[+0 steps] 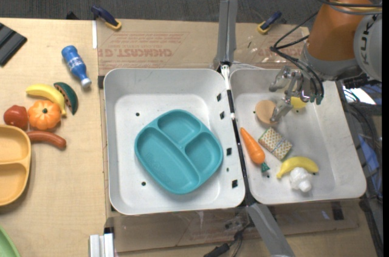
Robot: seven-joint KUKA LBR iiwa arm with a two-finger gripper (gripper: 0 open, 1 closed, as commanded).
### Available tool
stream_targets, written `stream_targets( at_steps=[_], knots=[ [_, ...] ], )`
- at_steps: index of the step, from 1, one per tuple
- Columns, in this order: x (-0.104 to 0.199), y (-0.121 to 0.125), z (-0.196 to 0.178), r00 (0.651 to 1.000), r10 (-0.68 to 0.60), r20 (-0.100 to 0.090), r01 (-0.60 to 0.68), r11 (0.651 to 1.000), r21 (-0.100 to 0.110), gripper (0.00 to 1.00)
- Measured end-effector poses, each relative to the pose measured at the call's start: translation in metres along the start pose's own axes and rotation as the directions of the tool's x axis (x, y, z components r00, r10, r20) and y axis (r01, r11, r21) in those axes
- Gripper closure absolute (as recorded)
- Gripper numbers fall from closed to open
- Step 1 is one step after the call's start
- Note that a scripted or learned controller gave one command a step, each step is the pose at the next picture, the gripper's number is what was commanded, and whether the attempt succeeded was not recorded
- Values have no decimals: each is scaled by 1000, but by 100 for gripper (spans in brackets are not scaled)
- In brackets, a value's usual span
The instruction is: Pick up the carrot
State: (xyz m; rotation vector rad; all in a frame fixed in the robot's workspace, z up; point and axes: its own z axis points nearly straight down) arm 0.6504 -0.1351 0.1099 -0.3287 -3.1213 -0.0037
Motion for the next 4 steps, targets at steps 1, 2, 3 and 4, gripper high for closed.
stream_targets(
  at_steps=[1,2,3,4],
  knots=[
    [9,-47,-48,995,-103,4,103,995,1,0],
    [19,12,-115,918,-396,4,396,918,0,0],
    [18,12,-120,920,-393,4,393,920,-3,100],
    [33,-6,-48,854,-521,0,521,854,-1,100]
  ],
)
